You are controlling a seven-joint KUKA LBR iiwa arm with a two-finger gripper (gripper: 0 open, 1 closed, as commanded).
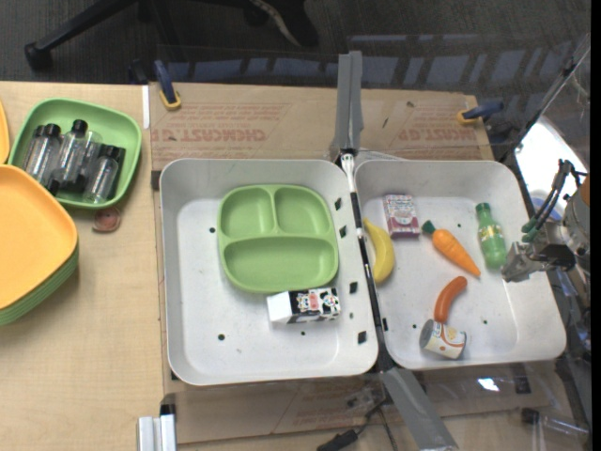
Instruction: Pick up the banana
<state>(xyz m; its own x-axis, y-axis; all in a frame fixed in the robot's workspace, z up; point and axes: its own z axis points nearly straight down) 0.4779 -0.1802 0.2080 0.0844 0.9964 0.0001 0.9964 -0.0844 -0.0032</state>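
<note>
Yellow and curved, the banana (pixel 379 250) is lying in the right bin (pixel 540 280), pressed against its left wall at about nine o'clock from that bin's middle, just beside the divider between the two bins. Nothing is touching it, so by my judgement the pick is not yet begun: the approach, the closing and the lift are all left to do.

Working outward, a small pink-and-white carton (pixel 402 214) is sitting near the banana's upper end, at roughly one o'clock from it. A carrot (pixel 452 247) is lying to its three o'clock, a red pepper-like piece (pixel 449 296) at four o'clock, and a small can (pixel 443 339) at five o'clock near the bin's front edge. A green bottle (pixel 490 234) is resting farther off toward the right wall.

I am hanging my jaws (pixel 522 263) over the right bin's right rim, at three o'clock from the banana and well apart from it, with the carrot and bottle between us. Whether they are apart or together I cannot tell at this angle; I am seeing nothing clamped in them.

In the left bin (pixel 188 280), a green divided plate (pixel 277 237) is lying at the middle, with a cow-print carton (pixel 305 305) at its six o'clock.
</note>
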